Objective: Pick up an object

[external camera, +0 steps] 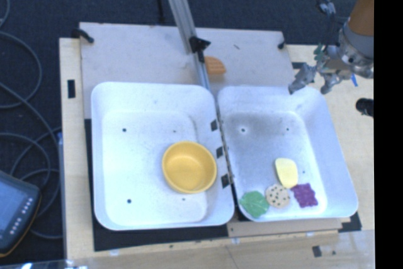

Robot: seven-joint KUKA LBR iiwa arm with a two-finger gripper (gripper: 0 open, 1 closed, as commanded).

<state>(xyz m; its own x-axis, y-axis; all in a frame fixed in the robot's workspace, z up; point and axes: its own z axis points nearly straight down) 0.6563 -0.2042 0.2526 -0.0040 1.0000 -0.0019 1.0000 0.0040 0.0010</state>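
We are seeing a bowl (pixel 189 166) sitting in the left bin (pixel 113 116); four small items (pixel 280 189) are lying clustered at the right bin's (pixel 327 135) near edge.

Single fixed camera above bench (pixel 72 135), looking down at slant, far enough to frame both white bins: left bin (pixel 113 104), right bin (pixel 327 135). Arm (pixel 359 22) enters from right edge.

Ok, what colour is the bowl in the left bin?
Yellow. The bowl shows plainly in the camera view, sitting in the left bin.
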